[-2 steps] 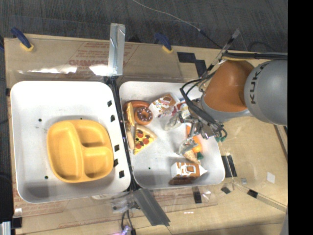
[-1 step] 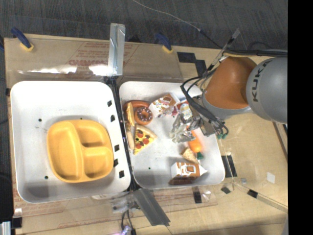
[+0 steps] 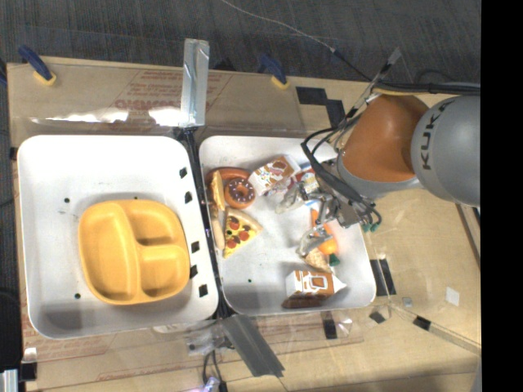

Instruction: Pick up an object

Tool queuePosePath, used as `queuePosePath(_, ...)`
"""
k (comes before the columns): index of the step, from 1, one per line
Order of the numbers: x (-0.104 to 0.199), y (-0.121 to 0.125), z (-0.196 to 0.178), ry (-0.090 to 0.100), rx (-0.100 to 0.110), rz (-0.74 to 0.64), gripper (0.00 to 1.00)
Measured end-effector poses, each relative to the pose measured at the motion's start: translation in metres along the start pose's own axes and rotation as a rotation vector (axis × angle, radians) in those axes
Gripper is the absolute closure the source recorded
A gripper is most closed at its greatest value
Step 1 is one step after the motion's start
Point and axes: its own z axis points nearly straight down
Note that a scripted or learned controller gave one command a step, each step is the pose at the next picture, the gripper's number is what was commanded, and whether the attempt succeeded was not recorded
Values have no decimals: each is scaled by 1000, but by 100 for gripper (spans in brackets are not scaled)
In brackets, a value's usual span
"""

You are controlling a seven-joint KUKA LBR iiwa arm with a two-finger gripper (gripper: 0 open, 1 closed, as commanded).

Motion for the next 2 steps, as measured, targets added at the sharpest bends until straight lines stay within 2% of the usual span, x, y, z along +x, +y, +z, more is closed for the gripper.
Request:
queuePosePath(1, 40, 9, 11, -1, -1, 86, 0)
queuePosePath(2, 38, 11, 1, -1, -1, 78, 100)
